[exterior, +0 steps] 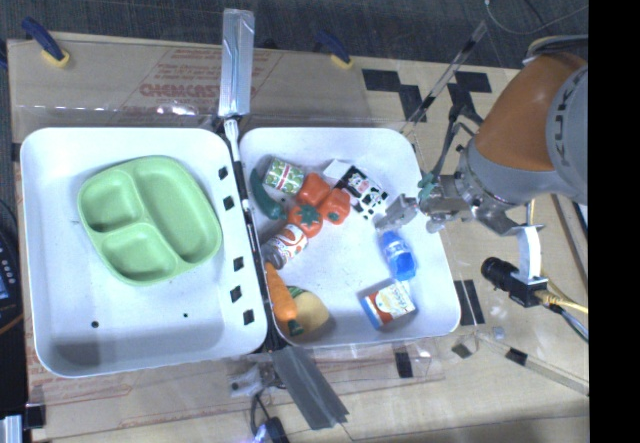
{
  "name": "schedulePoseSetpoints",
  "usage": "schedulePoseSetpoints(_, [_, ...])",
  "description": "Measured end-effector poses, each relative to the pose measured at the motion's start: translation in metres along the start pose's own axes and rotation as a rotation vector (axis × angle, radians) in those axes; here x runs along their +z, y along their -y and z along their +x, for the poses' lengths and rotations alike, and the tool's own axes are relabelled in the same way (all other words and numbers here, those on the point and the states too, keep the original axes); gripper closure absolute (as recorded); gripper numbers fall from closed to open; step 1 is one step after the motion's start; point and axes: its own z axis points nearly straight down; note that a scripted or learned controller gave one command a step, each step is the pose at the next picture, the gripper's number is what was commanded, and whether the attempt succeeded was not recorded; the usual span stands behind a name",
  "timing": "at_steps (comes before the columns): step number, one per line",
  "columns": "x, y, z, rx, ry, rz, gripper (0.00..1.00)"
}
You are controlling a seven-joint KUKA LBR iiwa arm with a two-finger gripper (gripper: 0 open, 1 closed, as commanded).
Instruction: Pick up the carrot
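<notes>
White plastic forms the two shallow bins that sit side by side on the bench. The left bin [60, 331] carries a pale green divided plate [150, 218] lying towards its far left part. The right bin [420, 156] holds a scatter of small things.

Against the right bin's left wall, at its near corner, lies the carrot [281, 298], orange, long and narrow, running from far to near. It touches a yellowish rounded fruit [310, 312] just to its right. Farther off along the same wall lies a small can [287, 245] on its side, and beyond that a green can with a red and white label [280, 177]. An orange toy vegetable with a green top [318, 203] rests between these cans, with a black and white carton [358, 189] just to its right. A blue bottle [398, 255] lies near the bin's middle right, and a red and white packet [388, 304] lies near it, towards the near right corner.

The gripper [432, 207] hangs over the right rim of the right bin, well apart from the carrot. Whether it is open or closed cannot be told. The grey arm with its orange band [520, 111] reaches in from the right.
</notes>
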Motion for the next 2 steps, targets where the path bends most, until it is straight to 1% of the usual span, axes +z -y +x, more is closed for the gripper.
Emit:
schedulePoseSetpoints(1, [-0.018, 0.041, 0.066, 0.080, 0.001, 0.000, 0.00])
schedulePoseSetpoints(2, [-0.072, 0.043, 0.112, 0.278, 0.003, -0.003, 0.00])
